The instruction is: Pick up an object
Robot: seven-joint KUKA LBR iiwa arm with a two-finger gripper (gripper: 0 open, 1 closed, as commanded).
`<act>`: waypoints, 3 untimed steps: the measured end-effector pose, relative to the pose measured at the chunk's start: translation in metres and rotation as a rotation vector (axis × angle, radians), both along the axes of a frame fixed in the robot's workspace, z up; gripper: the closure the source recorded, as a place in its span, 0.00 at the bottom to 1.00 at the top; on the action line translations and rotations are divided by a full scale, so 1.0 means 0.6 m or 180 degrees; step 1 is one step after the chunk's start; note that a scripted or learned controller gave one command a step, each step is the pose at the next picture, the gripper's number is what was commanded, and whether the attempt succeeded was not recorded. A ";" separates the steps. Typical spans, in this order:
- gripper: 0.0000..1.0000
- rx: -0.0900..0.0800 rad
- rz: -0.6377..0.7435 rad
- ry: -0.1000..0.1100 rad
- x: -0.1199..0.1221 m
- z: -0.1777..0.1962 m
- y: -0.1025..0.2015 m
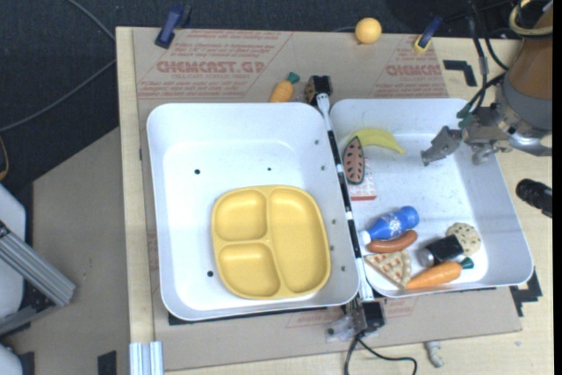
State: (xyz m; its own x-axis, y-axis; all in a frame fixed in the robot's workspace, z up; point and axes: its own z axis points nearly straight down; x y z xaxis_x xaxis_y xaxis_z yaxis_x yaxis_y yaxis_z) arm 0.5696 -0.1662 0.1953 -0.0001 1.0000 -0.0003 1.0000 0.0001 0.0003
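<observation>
So basically nothing's picked up yet. The gripper (443, 147) hangs over the upper part of the right bin (492, 189), and I can't tell how its jaws stand. All the toys sit loose in that bin: banana (379, 139) near the top-left, blue bottle (392, 222), sausage (392, 242) and carrot (433, 276) toward the front. Left bin (176, 189) holds a yellow tray (270, 240). Whole grab left to do.

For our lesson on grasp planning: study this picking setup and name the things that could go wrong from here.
1. The toys in the right bin's lower corner are crowded: carrot, pizza slice, sausage and blue bottle touch or overlap, so a grasp may slip or drag neighbours.
2. The watermelon slice lies against the wall between the bins, which may block the gripper.
</observation>
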 end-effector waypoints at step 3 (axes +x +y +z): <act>1.00 -0.0003 0.0007 -0.0004 0.163 -0.166 0.124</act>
State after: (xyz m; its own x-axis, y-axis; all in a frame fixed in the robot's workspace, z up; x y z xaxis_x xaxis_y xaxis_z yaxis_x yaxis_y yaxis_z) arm 0.6673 -0.0919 0.0959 -0.0023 1.0000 -0.0013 1.0000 0.0023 0.0014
